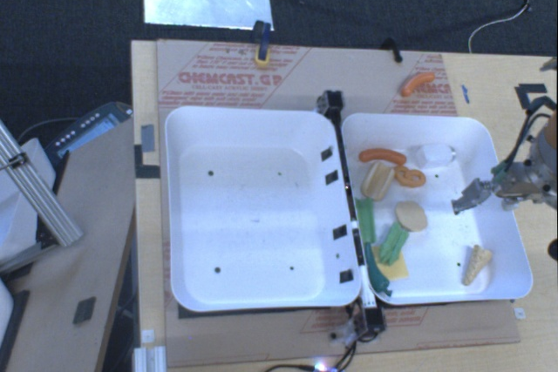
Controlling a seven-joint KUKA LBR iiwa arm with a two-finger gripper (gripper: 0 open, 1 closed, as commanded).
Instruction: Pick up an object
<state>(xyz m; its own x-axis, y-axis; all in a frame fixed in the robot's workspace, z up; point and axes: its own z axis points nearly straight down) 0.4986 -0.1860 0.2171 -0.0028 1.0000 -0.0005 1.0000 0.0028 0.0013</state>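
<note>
1. Gripper (475, 194) sits at the right of the frame, over the right side of the right bin (501, 144), with the arm coming in from the right edge; we cannot tell whether it is apart or together, and we see no object in it.
2. We count the candidate objects all in the right bin, none lifted.
3. We see a sausage (382, 156) at the bin's upper left, lying roughly level.
4. Just below it we mark a tan bread slice (377, 180), with an orange round piece (411, 178) beside it on the right.
5. We note a clear plastic item (433, 155) in the bin's upper middle, hard to identify.
6. A beige round piece (411, 216) lies mid-bin; a green piece (393, 241) touches it from below left, tilted.
7. A yellow flat piece (393, 269) lies under the green piece's lower end.
8. Green strips (365, 222) run along the bin's left wall.
9. A pale cone-shaped piece (475, 264) lies at the lower right, well below the gripper.
10. We see a second sausage (418, 84) outside the bins, on the board at upper right.
11. The left bin (179, 187) takes up the middle of the frame.
</note>
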